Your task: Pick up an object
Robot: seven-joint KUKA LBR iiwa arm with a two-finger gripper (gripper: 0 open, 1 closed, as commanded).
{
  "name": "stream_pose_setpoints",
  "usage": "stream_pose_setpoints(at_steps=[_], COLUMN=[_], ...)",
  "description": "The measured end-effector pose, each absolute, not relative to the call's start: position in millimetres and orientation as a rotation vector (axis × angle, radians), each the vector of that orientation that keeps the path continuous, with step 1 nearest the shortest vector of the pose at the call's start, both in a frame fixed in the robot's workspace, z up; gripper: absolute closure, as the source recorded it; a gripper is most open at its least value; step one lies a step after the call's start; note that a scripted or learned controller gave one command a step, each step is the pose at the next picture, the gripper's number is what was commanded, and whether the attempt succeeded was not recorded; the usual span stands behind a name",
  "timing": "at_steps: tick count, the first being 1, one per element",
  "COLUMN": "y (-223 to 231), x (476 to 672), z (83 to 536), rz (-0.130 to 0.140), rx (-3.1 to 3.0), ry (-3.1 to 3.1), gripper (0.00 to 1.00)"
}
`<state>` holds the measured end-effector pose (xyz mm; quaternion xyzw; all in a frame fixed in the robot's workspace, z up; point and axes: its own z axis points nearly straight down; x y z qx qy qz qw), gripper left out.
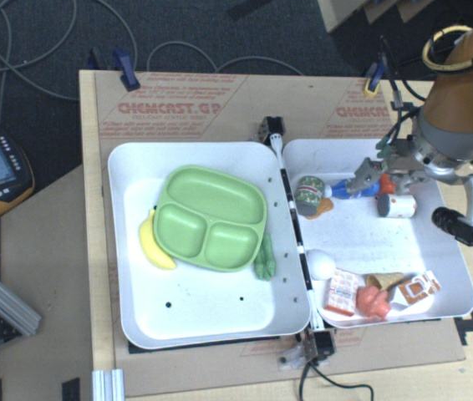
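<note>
The arm [462, 90] reaches in from the right and hangs over the far part of the right bin [445, 261], its orange band uppermost and the grey wrist below it. The jaws [378, 178] sit low over the bin floor near its far wall, but the wrist body covers them from above, so whether they stand apart or together cannot be told, and nothing can be seen held between them. Just beside them on the left lies a blue object [355, 188], and next to that a green-and-grey ball [309, 192] with a small orange piece [323, 208] touching its near side, close to the wall the two bins share. A white cylinder with a red end [398, 205] lies just to the right of the blue object, under the wrist. Nearer the camera in the same bin rest a white egg-like shape [320, 266], a red-and-white packet [343, 294], a red lump [373, 302] and an orange-and-white carton [417, 288], crowded together at the near edge. The left bin [136, 307] carries a green divided tray [210, 219], tilted, with a yellow banana [155, 245] tucked against its left rim and a green leafy piece [265, 259] at its right corner. Both bins rest on the bench [220, 98].
</note>
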<state>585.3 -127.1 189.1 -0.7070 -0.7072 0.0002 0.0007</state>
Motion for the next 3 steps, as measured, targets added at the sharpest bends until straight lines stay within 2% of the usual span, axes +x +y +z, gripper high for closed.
stream_pose_setpoints(at_steps=[1,2,3], y=[-192.0,-217.3,-219.5], x=[632.3,661.4,662.8], z=[118.9,94.6,105.5], rz=[0.001,-0.026,-0.023], rx=[-2.224,-2.218,-2.226], ry=[-2.222,-2.226,-2.24], gripper=[0.0,0.0,1.0])
